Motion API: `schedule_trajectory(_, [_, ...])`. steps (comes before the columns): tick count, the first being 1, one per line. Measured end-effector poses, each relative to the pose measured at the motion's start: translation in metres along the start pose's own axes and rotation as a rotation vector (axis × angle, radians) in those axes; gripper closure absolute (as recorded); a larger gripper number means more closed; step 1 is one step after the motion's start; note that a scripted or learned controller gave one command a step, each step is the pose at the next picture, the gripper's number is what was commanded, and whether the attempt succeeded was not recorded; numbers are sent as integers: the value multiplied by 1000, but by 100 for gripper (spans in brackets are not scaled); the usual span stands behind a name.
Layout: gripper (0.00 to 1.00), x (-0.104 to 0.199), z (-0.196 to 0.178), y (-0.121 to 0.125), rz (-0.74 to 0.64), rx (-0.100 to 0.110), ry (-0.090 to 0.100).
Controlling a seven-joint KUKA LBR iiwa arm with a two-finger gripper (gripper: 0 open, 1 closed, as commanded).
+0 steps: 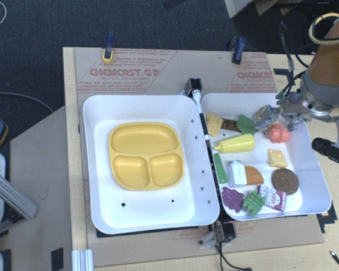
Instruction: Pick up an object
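Observation:
The right bin (316, 168) holds several toy foods. Among them are a pink-red fruit (278, 133), a yellow bottle (235, 144), a cheese cube (277, 158), a brown cookie (285, 180) and a green piece (246, 123). My gripper (281, 119) hangs low at the bin's far side, just behind the pink-red fruit. Its fingers are spread open, one to each side, and nothing is gripped between them. The grey arm with its orange band rises to the upper right.
The left bin (96, 151) carries a yellow divided plate (146, 154). Near the right bin's front lie purple grapes (233, 198), broccoli (252, 202), a pink packet (271, 198) and an orange bun (253, 175). A cheese wedge (213, 124) lies by the divider.

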State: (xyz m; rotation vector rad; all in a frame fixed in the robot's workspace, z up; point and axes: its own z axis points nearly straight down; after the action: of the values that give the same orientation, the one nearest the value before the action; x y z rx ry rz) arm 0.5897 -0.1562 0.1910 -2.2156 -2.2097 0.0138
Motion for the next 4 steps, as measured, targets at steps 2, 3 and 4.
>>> schedule_trajectory(2, [0, -2, 41, 12, -3, -10, -1])
schedule_trajectory(3, [0, 2, 102, 19, -6, -9, 1])
schedule_trajectory(4, [0, 2, 106, 19, -4, -11, -1])
